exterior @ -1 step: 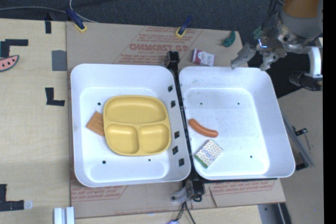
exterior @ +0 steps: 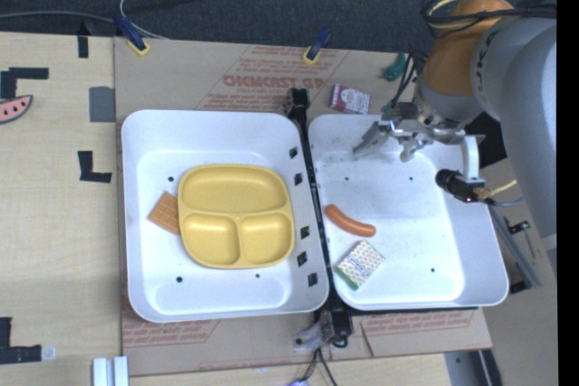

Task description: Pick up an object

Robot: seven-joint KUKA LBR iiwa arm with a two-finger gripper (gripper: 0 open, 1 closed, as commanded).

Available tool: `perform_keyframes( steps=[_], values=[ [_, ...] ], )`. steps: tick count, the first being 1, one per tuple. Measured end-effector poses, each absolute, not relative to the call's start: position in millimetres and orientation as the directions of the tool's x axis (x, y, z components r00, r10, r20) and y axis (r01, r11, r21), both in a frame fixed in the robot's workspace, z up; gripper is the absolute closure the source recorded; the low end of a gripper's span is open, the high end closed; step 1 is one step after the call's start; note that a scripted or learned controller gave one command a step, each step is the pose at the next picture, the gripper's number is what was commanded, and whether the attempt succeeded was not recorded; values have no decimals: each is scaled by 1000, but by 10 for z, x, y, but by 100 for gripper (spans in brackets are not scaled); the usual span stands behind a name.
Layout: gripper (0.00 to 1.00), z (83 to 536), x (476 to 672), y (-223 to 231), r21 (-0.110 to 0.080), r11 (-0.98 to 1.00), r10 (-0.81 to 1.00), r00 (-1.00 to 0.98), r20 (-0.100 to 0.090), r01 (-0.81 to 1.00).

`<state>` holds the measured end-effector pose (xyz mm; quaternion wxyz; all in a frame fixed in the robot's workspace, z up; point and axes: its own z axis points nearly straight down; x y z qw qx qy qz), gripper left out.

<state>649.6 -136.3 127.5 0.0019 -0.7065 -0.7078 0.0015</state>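
Note:
An orange sausage (exterior: 349, 221) lies in the right bin (exterior: 470, 280), near its left wall. A small white packet with a dotted pattern (exterior: 360, 265) rests just below it. My gripper (exterior: 387, 145) hangs over the upper part of the right bin, up and to the right of the sausage, its two fingers spread open with nothing between them. A yellow divided plate (exterior: 237, 215) sits in the left bin (exterior: 154, 285), with a tan cracker-like piece (exterior: 166, 212) tucked under its left edge.
A small red-and-white packet (exterior: 349, 98) lies on the cardboard behind the bins. The grey arm and its orange band (exterior: 457, 59) take up the upper right. Black clips (exterior: 304, 185) line the seam between the bins. Cables run across the dark floor behind.

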Motion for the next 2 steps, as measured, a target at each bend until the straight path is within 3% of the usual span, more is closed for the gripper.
perform_keyframes(
  steps=[1,2],
  values=[
    [0,857,6462,-1066,0,2,1000,-2,-1,1000],
    [100,961,6467,-1070,3,2,1000,-2,-3,1000]
  ],
)
